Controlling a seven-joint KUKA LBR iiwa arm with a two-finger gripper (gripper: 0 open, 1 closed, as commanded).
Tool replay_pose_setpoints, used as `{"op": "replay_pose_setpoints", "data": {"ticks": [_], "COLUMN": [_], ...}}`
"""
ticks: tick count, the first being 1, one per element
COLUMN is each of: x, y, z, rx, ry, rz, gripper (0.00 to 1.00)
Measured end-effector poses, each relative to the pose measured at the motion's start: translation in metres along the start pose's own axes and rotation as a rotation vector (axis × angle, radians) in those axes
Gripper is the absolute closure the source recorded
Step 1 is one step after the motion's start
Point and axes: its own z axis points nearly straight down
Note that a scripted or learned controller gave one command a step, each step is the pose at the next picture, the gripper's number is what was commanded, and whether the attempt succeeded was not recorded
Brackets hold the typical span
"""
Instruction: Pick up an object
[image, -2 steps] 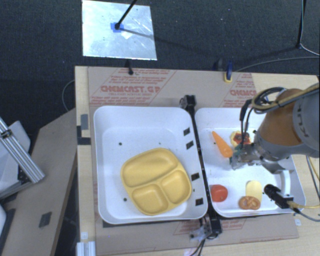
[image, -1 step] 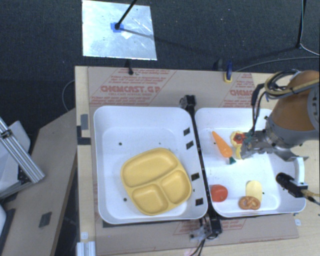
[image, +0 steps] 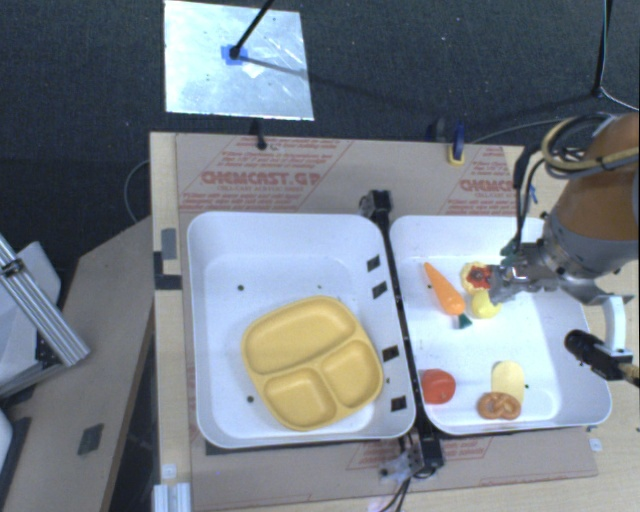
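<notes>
In the right bin (image: 560, 400) lie an orange carrot (image: 444, 288), a red and yellow toy (image: 478, 275), a yellow piece (image: 486, 305), a red tomato (image: 437, 386), a pale yellow slice (image: 508, 378) and a brown pretzel (image: 498, 405). My gripper (image: 497, 285) reaches in from the right and hangs low right beside the yellow piece and the red and yellow toy. Whether anything sits between its tips is not visible.
The left bin (image: 230, 250) holds a yellow three-compartment plate (image: 312, 360). A black divider with clips (image: 392, 300) runs between the bins. A metal sheet (image: 238, 60) lies beyond the bench at the back.
</notes>
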Motion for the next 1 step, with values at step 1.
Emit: {"op": "replay_pose_setpoints", "data": {"ticks": [1], "x": [-0.0002], "y": [0.0017], "z": [-0.0401], "rx": [0.000], "ry": [0.000], "rz": [0.000], "gripper": [1.00]}}
